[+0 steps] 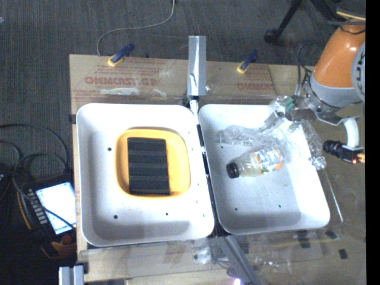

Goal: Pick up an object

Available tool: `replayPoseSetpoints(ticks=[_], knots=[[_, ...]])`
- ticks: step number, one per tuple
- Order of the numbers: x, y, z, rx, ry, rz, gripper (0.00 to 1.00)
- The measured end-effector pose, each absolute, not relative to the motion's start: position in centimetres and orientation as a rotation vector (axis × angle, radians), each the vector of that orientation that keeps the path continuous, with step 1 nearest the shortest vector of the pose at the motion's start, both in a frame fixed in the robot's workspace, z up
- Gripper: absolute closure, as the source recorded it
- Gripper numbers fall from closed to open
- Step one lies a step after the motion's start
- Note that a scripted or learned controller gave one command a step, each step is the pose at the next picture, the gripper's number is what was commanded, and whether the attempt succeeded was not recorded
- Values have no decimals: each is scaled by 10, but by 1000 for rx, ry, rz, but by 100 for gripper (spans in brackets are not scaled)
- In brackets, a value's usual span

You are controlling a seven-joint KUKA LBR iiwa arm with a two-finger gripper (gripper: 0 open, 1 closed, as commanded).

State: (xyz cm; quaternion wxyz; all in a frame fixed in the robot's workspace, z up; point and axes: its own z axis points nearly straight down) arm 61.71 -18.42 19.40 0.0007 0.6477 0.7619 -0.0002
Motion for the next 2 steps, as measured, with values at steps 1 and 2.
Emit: replayPoseSetpoints(ticks=[1, 2], knots=[[596, -217, 97, 1858, 2532, 6, 0], [660, -218, 92, 2063, 2445, -42, 0]])
